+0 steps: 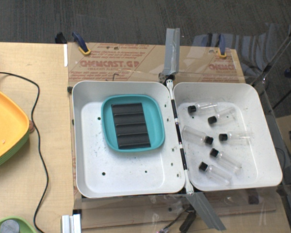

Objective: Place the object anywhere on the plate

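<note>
A teal, rounded-square plastic plate sits in the upper middle of the left shallow white bin, and a black ribbed rectangular insert covers most of its floor. The task's things, as far as I can judge, are the small clear plastic vials with black caps scattered across the right shallow white bin. About six lie on their sides there, well apart from the plate and none on it, so the placing has not begun. Whether the gripper is released or clenched I cannot tell. The risks lie mostly in the pick. The vials are transparent, and their bodies are hard to make out against the white floor, so a grasp aimed at a dark cap could close off-centre and squirt the vial away. Two caps near the bin's middle lie just beside each other, and a descent there could nudge both. Once released on the ribbed insert, a round vial may roll toward the plate's rim.
</note>
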`<act>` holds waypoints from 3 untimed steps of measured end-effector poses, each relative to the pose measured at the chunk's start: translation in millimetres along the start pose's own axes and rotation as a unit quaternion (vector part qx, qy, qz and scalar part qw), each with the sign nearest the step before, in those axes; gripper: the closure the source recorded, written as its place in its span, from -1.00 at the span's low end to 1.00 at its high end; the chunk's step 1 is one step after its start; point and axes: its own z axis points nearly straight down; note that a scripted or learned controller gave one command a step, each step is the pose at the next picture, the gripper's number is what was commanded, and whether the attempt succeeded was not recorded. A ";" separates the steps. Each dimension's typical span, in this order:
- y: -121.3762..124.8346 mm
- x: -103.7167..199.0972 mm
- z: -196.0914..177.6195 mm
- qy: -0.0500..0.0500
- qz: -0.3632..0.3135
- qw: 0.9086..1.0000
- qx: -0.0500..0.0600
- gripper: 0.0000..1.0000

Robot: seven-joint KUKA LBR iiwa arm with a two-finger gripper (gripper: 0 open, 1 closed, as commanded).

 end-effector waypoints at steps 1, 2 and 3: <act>0.6 3.4 0.2 0.000 -0.001 1.000 0.000 -1.00; -0.1 0.2 0.0 0.000 0.000 1.000 0.000 -1.00; -0.1 0.3 0.0 0.000 -0.001 1.000 0.000 -1.00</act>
